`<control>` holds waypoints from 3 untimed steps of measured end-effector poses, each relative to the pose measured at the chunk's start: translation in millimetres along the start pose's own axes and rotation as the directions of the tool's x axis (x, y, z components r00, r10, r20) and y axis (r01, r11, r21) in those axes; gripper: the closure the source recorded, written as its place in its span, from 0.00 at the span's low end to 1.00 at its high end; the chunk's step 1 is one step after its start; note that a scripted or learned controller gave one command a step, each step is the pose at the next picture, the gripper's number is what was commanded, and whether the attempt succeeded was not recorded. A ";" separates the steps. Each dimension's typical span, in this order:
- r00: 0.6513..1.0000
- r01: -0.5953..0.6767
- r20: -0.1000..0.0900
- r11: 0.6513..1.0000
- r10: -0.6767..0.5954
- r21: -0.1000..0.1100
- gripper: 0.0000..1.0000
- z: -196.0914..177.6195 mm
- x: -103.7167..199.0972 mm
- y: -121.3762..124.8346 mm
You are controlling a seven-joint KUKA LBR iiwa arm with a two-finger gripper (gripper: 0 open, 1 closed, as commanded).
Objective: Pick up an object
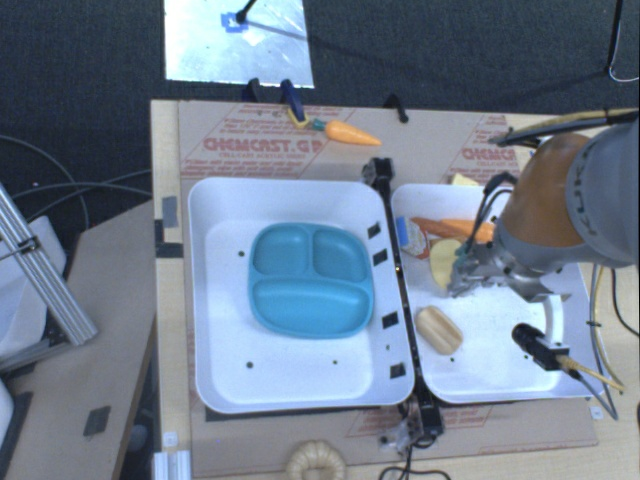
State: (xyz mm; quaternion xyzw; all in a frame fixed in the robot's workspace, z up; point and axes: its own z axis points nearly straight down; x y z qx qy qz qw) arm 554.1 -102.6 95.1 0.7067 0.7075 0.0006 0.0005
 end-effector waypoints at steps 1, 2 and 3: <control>1.000 0.004 0.001 1.000 -0.004 -0.004 1.00 -48.5 7.8 6.8; 1.000 0.003 0.001 1.000 -0.003 -0.005 1.00 -112.7 5.9 8.8; 1.000 0.003 0.000 1.000 -0.003 -0.001 1.00 -130.1 6.1 9.8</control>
